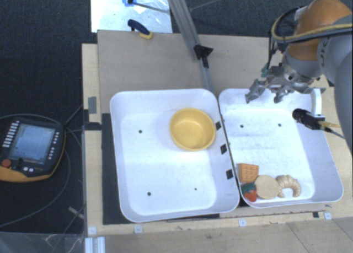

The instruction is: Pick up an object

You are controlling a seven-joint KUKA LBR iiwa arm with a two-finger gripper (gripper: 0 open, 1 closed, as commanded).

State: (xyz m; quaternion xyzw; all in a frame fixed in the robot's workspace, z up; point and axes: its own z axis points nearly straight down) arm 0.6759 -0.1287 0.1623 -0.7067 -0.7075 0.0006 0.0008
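gripper (267, 94) is hovering with fingers spread and nothing between them over the right bin (325, 158)'s far rim, well apart from the croissant (290, 184), round biscuit (266, 187) and waffle (248, 171) clustering in its near corner, so it should be travelling there before descending squarely.

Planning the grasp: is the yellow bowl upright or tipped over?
Upright. The yellow bowl in the left bin shows its round open mouth and inner floor to the overhead camera, with nothing visible inside.

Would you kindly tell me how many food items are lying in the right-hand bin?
4, clustered at its near-left corner: a waffle, a red piece below it, a round biscuit, and a croissant rightmost. Others may be hidden.
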